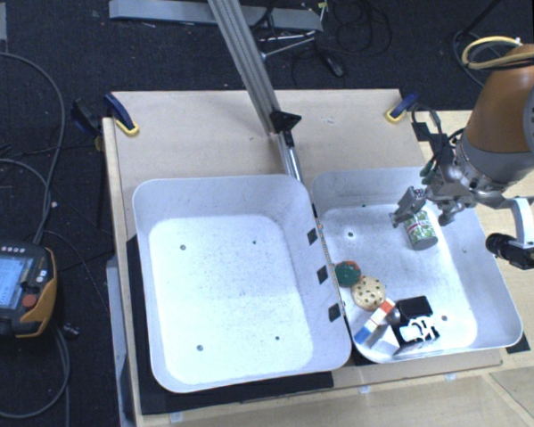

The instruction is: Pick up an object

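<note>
A small green and white can (421,232) lies in the right bin (485,281), towards its back. My gripper (424,214) hangs just above the can's top end, reaching in from the right below the orange band. Its two fingers stand apart, one on each side of the can's top, with a small gap on both sides. The gripper is open and I see no firm hold on the can.
By the right bin's front left corner lie a green round piece (347,272), a speckled beige disc (368,291), a red, white and blue item (377,323) and a black box (414,308). The left bin (159,205) sits alongside. A metal pole (258,75) slants between the bins.
</note>
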`<control>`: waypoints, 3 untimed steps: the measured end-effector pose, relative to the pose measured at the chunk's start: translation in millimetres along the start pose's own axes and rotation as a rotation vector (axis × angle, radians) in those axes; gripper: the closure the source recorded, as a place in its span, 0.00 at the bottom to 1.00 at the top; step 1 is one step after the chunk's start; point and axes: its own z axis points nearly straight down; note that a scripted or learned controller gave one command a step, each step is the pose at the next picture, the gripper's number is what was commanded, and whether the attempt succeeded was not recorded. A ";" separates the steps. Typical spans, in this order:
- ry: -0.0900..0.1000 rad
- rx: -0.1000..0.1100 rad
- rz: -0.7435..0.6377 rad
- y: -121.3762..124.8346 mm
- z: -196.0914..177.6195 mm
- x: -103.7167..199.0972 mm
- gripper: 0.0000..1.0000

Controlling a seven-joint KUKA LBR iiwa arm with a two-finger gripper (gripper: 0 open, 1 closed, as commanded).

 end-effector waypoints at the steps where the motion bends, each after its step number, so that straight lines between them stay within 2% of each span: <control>1: 0.000 0.002 0.000 -0.5 62.8 3.1 0.00; 2: -0.001 -0.006 0.000 0.5 99.7 3.0 0.00; 3: -0.002 -0.009 0.000 1.5 87.9 2.8 1.00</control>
